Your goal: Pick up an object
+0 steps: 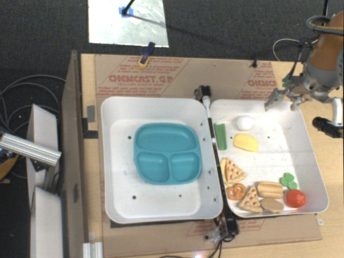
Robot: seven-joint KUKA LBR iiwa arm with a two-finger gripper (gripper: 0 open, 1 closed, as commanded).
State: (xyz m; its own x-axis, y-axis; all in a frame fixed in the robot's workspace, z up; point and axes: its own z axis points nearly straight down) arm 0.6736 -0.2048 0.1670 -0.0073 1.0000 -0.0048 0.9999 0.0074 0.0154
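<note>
White plastic fills the middle of the table: two shallow bins side by side. Left bin carries a teal divided tray, sitting flat and square. Right bin has the toy food. Up top, a white egg, and just below it a yellow wedge. Green stick lies along the bin's left wall. Lower down, two pizza slices, one above a pretzel and one to its right, then a hot-dog bun, a tan oval piece beneath it, a red tomato near the bottom right corner and a green leafy bit just above that.

And the arm, at the upper right, with the tool hovering over the right bin's far corner, two prongs spread apart, nothing between them, though at this distance they look small and a little blurred. It sits well apart from every food piece.
</note>
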